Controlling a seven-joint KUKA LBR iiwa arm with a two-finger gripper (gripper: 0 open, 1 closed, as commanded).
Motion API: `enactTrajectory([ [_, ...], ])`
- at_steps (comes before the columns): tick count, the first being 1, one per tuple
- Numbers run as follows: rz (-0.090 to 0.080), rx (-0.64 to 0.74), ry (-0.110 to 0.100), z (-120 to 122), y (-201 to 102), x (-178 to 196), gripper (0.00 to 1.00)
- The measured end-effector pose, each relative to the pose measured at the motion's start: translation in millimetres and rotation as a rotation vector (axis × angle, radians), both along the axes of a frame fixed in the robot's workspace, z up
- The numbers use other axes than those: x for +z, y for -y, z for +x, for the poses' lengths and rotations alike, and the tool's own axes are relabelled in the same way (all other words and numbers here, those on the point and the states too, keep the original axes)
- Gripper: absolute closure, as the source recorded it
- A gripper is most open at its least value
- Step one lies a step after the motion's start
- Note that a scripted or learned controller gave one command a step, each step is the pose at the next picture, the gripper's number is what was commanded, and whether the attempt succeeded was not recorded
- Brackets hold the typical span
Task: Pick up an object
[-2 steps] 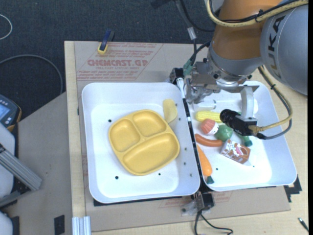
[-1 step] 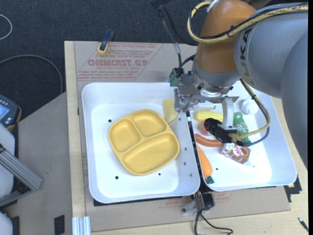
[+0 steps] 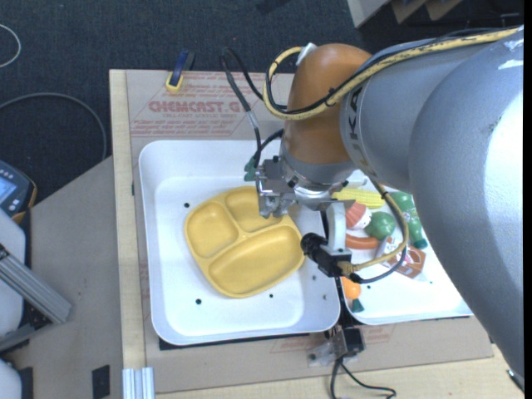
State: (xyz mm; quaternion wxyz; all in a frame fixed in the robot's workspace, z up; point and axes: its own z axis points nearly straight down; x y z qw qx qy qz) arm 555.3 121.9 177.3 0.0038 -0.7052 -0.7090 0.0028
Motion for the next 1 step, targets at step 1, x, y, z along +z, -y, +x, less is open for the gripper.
enactTrajectory([
  [1,0.002,0.003,0.015,9.1,-81.8,39.9,1.00],
])
